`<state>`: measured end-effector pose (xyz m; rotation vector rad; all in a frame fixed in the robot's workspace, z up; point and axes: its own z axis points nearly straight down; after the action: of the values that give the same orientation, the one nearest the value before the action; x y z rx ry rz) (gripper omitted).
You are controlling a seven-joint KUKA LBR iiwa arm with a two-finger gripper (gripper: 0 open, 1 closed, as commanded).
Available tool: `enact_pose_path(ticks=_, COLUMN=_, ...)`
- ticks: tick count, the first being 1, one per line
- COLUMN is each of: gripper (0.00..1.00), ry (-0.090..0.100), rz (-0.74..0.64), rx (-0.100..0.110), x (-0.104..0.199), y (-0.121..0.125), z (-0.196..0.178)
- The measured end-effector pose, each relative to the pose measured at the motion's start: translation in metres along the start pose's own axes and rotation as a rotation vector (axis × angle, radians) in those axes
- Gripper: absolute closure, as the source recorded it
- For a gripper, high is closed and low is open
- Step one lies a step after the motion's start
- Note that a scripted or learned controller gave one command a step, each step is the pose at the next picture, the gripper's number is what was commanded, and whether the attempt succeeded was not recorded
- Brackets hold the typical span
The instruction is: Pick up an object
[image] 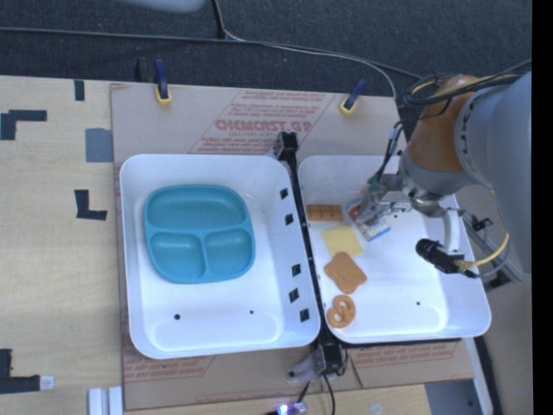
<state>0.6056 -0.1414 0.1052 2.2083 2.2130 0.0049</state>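
Toy food pieces, a cracker [325,213], cheese slice [342,239], toast [346,273] and pretzel [340,310], line the right bin's [432,318] left edge as the gripper [373,219], jaws' state impossible to tell, hangs beside the cracker, where a centred, vertical descent looks wisest.

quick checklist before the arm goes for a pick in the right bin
1. Pincer over the right bin: ok.
2. Pieces within the bin: waffle, yellow slice, toast, pretzel: ok.
3. Pincer clear of the divider: ok.
4. Finger state: cannot tell.
5. Something held already: cannot tell.
6. Blue tray sits apart in the left bin, out of the path: ok.
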Motion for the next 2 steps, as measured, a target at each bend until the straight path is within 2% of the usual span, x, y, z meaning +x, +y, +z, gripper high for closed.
enact_pose_path(ticks=1, gripper=1.00, ry=0.009, rz=0.000, rx=0.011, x=0.003, y=0.000, z=-0.043)
enact_pose_path(ticks=2, gripper=1.00, ry=0.007, rz=0.002, rx=0.010, x=-0.003, y=-0.007, z=-0.099)
